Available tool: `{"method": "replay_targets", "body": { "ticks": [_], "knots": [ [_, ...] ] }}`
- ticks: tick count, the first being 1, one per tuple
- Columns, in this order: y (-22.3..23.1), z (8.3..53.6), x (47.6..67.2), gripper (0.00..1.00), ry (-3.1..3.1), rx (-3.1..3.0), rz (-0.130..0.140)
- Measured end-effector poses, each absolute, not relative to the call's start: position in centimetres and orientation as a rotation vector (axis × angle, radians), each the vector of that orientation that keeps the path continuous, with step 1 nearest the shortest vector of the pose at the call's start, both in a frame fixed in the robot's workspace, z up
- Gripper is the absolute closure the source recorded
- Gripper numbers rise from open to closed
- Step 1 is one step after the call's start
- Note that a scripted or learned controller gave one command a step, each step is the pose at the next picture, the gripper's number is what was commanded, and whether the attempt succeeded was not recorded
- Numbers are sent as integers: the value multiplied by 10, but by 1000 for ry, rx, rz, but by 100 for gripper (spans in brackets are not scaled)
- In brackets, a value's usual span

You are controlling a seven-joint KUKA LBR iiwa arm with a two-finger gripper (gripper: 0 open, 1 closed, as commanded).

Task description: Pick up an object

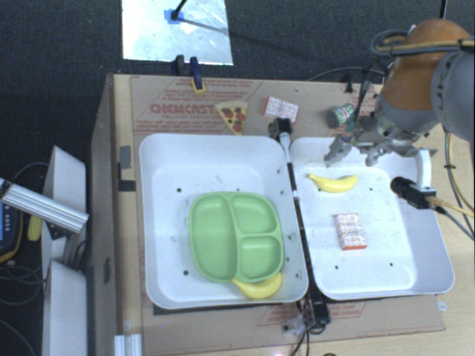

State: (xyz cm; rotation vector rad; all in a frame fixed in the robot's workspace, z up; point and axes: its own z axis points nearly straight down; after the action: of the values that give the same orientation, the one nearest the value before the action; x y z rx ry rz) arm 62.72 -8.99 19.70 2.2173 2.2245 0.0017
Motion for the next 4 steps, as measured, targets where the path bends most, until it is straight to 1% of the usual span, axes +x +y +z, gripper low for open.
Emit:
{"method": "replay_targets", "body": {
  "ticks": [1, 2, 3, 4],
  "knots": [
    [-103, 112, 636, 0, 2223, 2221, -2],
    [-158, 167, 652, 0, 2219, 2216, 2],
    [-142, 102, 668, 0, 2225, 2218, 1],
    [-101, 195, 652, 0, 2224, 2213, 6]
  ]
}}
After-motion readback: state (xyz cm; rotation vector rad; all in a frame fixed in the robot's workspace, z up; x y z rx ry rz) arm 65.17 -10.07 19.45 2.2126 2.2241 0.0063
